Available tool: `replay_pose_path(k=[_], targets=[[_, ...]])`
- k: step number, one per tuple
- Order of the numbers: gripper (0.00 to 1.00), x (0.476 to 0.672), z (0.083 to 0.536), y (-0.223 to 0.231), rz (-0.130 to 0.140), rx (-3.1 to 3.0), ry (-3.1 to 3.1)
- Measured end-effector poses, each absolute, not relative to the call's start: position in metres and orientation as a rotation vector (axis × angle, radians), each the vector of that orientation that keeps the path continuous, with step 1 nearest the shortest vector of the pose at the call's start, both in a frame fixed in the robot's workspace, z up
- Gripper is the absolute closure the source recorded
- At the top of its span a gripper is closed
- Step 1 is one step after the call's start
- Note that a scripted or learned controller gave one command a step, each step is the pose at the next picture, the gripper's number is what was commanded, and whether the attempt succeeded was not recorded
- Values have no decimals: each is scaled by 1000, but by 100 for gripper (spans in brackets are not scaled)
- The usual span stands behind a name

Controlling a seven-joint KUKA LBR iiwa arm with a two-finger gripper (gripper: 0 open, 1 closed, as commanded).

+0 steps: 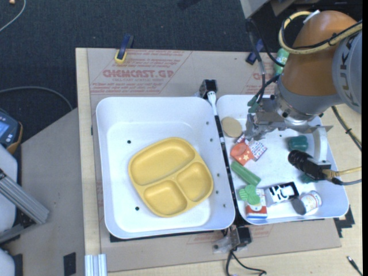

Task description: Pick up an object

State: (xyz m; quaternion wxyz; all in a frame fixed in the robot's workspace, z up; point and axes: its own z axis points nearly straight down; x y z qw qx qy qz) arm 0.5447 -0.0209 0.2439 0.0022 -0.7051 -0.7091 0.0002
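The claw (253, 132) hangs low over the rear part of the right bin (333, 209), near the wall it shares with the left bin. It is seen from above and its own body covers the tips, so I cannot tell if it is open or closed; nothing can be seen held in it.

Just in front of the claw lie a small patterned packet (259, 149) and an orange packet (241, 153), touching each other. These are the nearest things to pick. A round tan disc (232, 126) lies just beside the claw, towards the shared wall. A teal piece (299, 142) lies on the claw's other side, near it.

Further to the front lies a green stick-like piece (245, 174), then a carton with a green cap (252, 199), a black and white pack (282, 192) and a small white bottle (308, 202), all close together.

The left bin (109, 154) carries a yellow divided plate (171, 176), well apart from the claw.

The arm (313, 56) comes in from the right, with the orange band above and the wrist pointing down into the bin.
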Motion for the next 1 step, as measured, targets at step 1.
replay_pose_path(k=[1], targets=[[100,531,237,38,1,-2211,-2225]])
